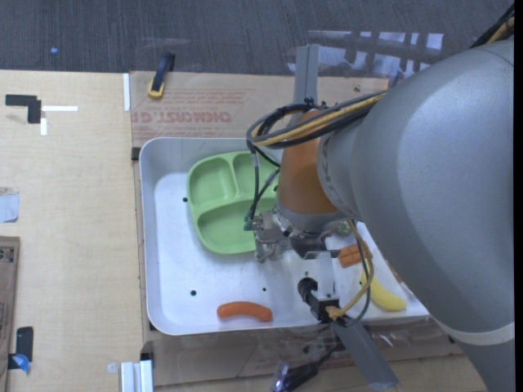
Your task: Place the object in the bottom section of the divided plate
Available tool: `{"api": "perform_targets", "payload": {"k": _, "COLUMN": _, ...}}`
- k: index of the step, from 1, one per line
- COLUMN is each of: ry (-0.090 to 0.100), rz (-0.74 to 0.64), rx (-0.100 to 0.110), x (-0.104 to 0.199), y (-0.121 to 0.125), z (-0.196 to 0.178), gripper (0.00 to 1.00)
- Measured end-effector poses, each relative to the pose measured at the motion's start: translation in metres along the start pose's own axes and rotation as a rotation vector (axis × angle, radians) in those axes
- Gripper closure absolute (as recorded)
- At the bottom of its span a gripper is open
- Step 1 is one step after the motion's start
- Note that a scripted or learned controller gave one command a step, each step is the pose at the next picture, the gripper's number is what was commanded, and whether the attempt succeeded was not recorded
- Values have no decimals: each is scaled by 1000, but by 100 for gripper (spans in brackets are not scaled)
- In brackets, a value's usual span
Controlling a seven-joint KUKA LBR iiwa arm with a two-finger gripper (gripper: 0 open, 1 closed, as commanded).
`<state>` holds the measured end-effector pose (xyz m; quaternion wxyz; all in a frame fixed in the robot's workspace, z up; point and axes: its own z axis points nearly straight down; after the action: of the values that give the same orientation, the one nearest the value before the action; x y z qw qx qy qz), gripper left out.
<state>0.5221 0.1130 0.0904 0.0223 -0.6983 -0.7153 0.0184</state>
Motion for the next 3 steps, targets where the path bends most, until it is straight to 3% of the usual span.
{"api": "perform_targets", "payload": {"k": 1, "ry": -9, "rz": 23, "rx": -47, "x": 108, "y": 75, "z": -2, "gripper": 100}}
{"api": "perform_targets", "payload": {"k": 2, "ry": -11, "rz": 49, "rx": -38, "x": 51, "y": 0, "z": 4, "gripper": 100}}
{"api": "perform_targets", "payload": {"k": 3, "ry": -26, "rz": -523, "rx": -40, "x": 50, "y": 49, "z": 1, "gripper": 100}}
